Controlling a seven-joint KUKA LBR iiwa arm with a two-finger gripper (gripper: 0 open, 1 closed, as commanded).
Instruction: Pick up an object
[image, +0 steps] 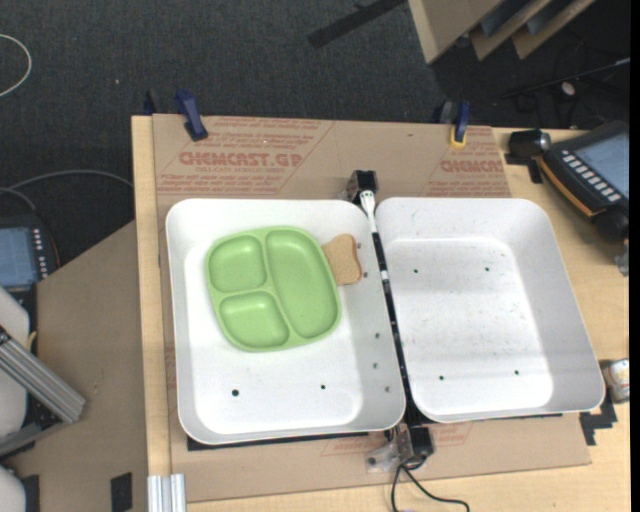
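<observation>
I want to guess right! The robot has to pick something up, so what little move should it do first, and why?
Probably reach out over the left bin and stop above the tan piece. Both things to grab lie there: the green plate and the tan piece touching its right edge. The tan piece looks smaller, so it may fit between two fingers more easily than the wide plate.

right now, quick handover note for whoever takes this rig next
Gripper: nothing to report on its state from this view.
Things: green divided plate lies in the left bin, toward its far left. A small tan piece rests against the plate's right rim.
Right bin holds no objects.
Done: nothing lifted yet; both things lie in the bin.
Left: pick one up, probably the tan piece or the plate.
</observation>
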